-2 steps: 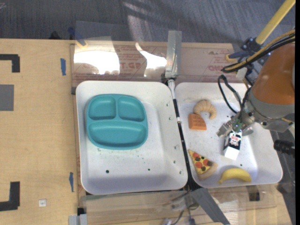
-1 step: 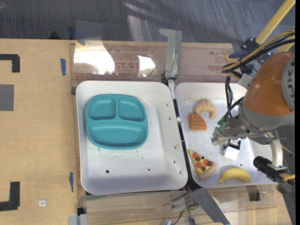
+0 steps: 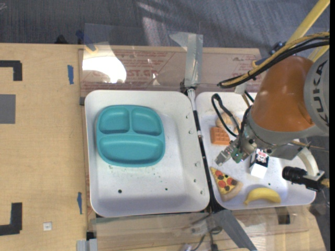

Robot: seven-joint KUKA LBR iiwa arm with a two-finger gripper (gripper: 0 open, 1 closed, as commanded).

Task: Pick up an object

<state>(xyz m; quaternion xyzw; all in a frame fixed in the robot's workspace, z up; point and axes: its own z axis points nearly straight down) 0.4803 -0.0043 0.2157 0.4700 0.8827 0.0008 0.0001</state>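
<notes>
Waffle [image 3: 220, 135] sits just beside the gripper [image 3: 230, 155], whose opening I cannot tell; descending off-centre could nudge the waffle aside and close on nothing.

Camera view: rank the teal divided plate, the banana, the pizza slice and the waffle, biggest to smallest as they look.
1. teal divided plate, by far the largest.
2. banana and pizza slice, too alike to rank.
3. waffle, though the arm may hide part of it.

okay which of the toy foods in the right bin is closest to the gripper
The orange waffle, just left of the gripper; the pizza slice and banana lie nearer the bin's front edge.
</notes>
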